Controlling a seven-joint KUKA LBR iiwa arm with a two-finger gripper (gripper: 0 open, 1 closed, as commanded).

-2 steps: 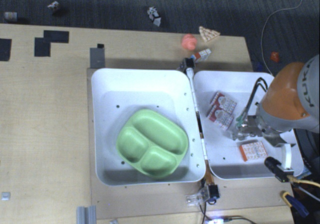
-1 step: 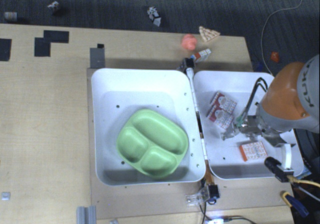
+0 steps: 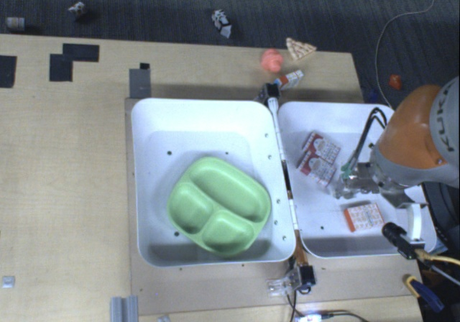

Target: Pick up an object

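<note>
A green three-section plate [image 3: 219, 203] lies in the left bin [image 3: 154, 169]. In the right bin [image 3: 316, 234] are a red-and-white packet [image 3: 318, 155] near the middle and an orange-and-white packet [image 3: 363, 216] toward the front right. My gripper [image 3: 350, 184] hangs low over the right bin, between the two packets, just right of the red-and-white one. The arm's grey body and orange band [image 3: 417, 137] hide its upper part, and nothing shows between its fingers.
The ridge between the bins [image 3: 282, 169] runs just left of the gripper. On the bench behind the bins lie a pink ball [image 3: 272, 60], a small tube [image 3: 287, 80] and a wedge-shaped toy [image 3: 300, 48]. Cables [image 3: 424, 263] trail at the front right.
</note>
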